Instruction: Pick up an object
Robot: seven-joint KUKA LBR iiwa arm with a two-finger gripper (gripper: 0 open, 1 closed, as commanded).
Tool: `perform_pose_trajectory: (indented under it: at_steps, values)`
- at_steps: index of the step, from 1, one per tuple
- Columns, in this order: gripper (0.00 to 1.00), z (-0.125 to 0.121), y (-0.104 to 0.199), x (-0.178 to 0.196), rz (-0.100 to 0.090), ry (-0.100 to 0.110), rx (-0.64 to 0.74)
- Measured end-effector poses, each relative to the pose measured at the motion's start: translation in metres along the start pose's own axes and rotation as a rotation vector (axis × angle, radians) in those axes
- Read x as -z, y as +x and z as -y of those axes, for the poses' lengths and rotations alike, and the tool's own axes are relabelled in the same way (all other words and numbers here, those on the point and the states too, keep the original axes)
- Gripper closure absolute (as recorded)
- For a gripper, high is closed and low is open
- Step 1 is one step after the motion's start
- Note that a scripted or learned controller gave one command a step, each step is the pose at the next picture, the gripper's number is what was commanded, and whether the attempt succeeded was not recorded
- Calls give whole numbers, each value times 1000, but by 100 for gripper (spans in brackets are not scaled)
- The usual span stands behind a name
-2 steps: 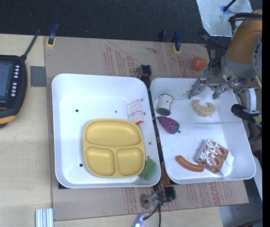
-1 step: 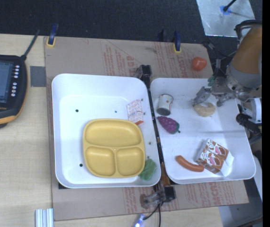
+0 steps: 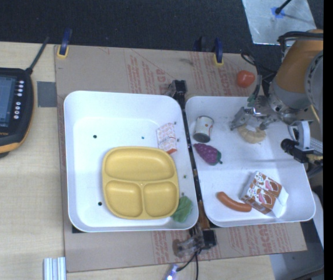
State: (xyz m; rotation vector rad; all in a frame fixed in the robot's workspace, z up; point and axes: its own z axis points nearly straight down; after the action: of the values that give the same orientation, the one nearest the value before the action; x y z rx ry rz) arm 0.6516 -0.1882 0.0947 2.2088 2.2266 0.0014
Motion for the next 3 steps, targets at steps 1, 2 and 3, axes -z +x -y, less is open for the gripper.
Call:
perform_pose_trajectory:
  at_steps: [1,2,3]
  values:
    - [0,-1,16,-3,-4,8,-3]
    - [0,-5,3,-2,-2,6,-4]
    - [0,-5,11,-3,-3,8,-3]
